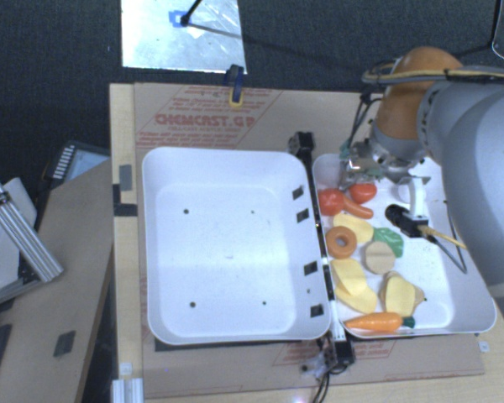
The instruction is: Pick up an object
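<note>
1. The gripper (pixel 357 171) hangs low over the far end of the right bin (pixel 475 309), with the grey arm coming in from the right. From here I cannot tell whether it is spread or pressed together, and I see nothing raised in it.
2. Just near of it lie a red piece (pixel 332 201) and a second red piece (pixel 364 193). An orange sausage shape (pixel 358 211) lies against them on the near side. These look to me like the likeliest things to be taken.
3. Farther toward the near end are an orange ring (pixel 342 242), a green piece (pixel 389 240) and a pale round disc (pixel 380 260). Beyond those come yellow slices (pixel 353 282) and a carrot (pixel 374 321) by the near rim. Everything sits crowded together on the bin floor.
4. To the left, the left bin (pixel 227 250) shows bare white floor.
5. As I judge it, the pick is at the approach stage and nothing is off the floor yet. The arm has yet to settle on one piece, close on it and lift it clear.
</note>
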### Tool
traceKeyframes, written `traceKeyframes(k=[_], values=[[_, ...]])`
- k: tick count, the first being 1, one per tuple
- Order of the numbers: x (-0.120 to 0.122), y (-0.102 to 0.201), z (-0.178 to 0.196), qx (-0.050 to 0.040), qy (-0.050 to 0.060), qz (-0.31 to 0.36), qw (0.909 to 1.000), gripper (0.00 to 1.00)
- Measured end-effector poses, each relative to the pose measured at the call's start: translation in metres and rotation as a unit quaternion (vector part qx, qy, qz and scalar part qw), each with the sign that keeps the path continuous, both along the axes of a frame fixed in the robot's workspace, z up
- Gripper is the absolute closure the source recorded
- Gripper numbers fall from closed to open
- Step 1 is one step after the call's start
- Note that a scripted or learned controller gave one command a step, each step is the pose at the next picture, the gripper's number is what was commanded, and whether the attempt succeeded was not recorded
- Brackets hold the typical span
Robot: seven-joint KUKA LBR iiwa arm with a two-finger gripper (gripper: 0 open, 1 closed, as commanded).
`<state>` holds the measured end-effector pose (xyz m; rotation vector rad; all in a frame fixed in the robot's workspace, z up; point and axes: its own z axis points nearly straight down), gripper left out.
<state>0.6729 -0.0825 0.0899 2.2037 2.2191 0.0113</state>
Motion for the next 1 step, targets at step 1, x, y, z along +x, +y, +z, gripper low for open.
traceKeyframes(k=[1], values=[[-0.0031,0.1214,0.1007,0.0038,0.003,0.002,1.0,1.0]])
